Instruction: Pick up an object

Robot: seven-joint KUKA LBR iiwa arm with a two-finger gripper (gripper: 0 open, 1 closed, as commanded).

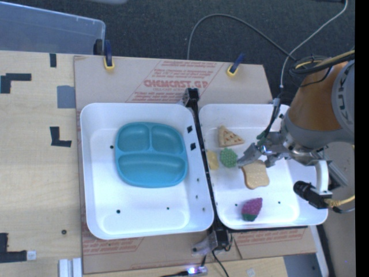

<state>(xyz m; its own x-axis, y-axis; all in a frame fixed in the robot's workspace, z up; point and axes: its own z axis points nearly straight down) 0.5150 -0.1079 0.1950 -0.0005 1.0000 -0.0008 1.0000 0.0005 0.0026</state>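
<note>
In the right bin (288, 212) lie several toy foods: a tan pizza slice (229, 137), a green broccoli piece (228, 157), a pale yellow piece (213, 160) by the divider, a tan bread slice (255, 176) and a purple grape bunch (251, 208). My gripper (258, 154) reaches in from the right and hovers low over the bin's middle, just right of the broccoli and above the bread slice's top edge. Its fingers look spread, with nothing between them.
The left bin (98, 212) holds a blue divided plate (151, 154). The bins sit on a cardboard sheet (173, 79) held by yellow and blue clamps (108, 59). Cables (230, 22) loop behind the bins. The arm's orange band (320, 100) overhangs the right bin's right side.
</note>
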